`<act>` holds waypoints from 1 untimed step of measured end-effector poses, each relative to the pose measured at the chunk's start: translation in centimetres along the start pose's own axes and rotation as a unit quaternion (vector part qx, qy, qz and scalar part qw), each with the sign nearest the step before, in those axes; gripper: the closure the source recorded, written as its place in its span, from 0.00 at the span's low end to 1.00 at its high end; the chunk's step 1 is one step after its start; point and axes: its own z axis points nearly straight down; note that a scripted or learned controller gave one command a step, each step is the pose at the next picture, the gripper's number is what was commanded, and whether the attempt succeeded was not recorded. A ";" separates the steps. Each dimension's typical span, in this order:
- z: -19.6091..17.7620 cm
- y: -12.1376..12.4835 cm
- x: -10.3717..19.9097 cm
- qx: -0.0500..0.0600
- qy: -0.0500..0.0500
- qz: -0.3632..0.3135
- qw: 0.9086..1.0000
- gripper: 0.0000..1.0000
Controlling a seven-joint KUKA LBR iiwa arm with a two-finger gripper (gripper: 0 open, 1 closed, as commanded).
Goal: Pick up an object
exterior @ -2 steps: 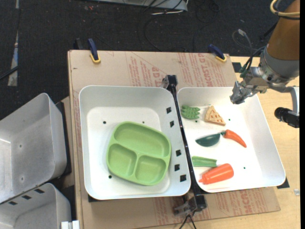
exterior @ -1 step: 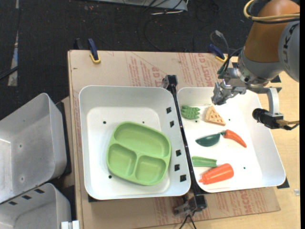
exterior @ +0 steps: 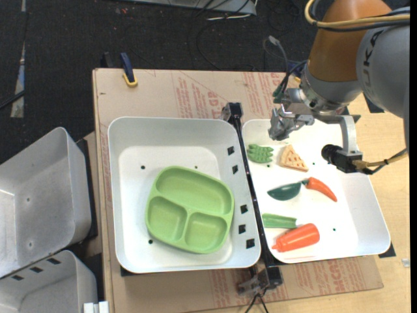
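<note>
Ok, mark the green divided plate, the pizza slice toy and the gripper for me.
green divided plate [exterior: 189, 208]: camera view, on the ridge between its compartments.
pizza slice toy [exterior: 293, 158]: camera view, middle of the wedge.
gripper [exterior: 279, 130]: camera view, at its fingertips.

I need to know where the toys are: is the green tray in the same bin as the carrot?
No, the green tray lies alone in the left bin, while the carrot lies in the right bin.

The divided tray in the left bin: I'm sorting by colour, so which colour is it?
Light green plastic divided tray, clearest in the camera view.
</note>
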 end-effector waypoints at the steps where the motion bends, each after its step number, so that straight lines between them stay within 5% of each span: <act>1: 1.2 -0.3 5.5 0.002 0.000 0.000 1.000 1.00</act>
